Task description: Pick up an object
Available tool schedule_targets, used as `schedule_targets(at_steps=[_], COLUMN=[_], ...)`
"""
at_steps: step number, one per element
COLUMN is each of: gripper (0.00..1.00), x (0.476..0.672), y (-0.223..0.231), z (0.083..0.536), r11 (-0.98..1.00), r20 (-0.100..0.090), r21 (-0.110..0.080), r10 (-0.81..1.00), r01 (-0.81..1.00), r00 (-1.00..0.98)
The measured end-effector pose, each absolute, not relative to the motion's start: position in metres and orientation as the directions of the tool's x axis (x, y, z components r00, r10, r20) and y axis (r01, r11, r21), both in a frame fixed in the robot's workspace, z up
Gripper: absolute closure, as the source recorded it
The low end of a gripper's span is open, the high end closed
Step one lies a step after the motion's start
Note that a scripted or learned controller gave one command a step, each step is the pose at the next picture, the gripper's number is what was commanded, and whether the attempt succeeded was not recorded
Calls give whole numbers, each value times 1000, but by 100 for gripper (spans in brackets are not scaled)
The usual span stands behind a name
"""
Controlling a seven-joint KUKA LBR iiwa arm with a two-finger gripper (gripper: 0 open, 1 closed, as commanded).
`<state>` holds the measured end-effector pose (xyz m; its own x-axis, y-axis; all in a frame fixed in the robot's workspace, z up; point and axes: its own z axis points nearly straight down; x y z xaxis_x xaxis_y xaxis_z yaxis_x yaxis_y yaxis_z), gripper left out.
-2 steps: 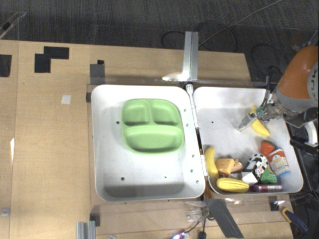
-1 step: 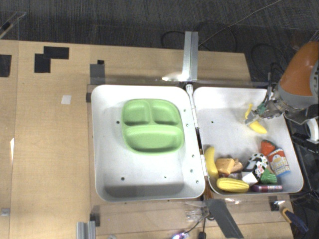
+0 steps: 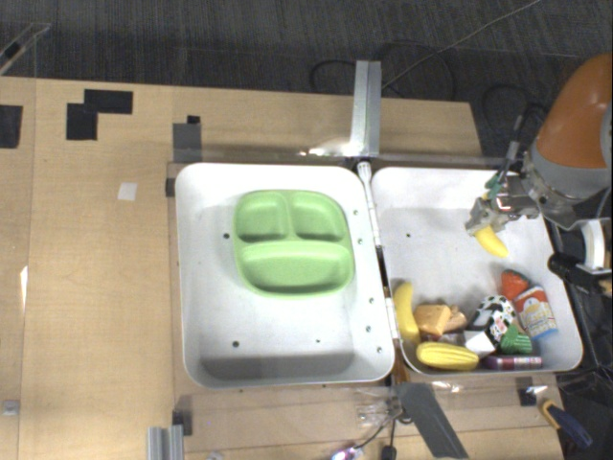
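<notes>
Small yellow banana-shaped toy [image 3: 493,242] in the upper right part of the right bin [image 3: 431,204], tilted, its top end right at the tips of the jaws [image 3: 488,220]. Jaws angled down from the right onto that end; clamped, merely touching, or apart, cannot tell at this size and angle. Above them, grey wrist and orange-banded arm [image 3: 575,127] over the bin's right rim.

Well apart, along the same bin's lower edge, a cluster of other toys: upright yellow banana [image 3: 405,310] against the left wall, a brown bread-like piece [image 3: 441,319] just beside it, a second yellow piece [image 3: 446,356] lying flat below. Further right, a black-and-white item [image 3: 494,314], a green one [image 3: 517,341], a dark marker-like stick [image 3: 512,360], and a small bottle with red top [image 3: 533,307] near the right wall.

In the left bin [image 3: 206,286], a green divided plate [image 3: 292,241] with three compartments, sitting slightly above centre.

Both bins side by side on a pale wooden tabletop [image 3: 86,286], with dark carpet and cables beyond.
</notes>
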<state>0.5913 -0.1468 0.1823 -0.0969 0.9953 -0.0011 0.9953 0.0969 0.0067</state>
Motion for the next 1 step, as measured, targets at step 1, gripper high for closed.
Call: schedule_targets(at_steps=[1], gripper=[100], x=[558], y=[-123], z=[275], r11=[-192], r20=[0], r21=[6], r10=[981], r01=[981], r00=[192])
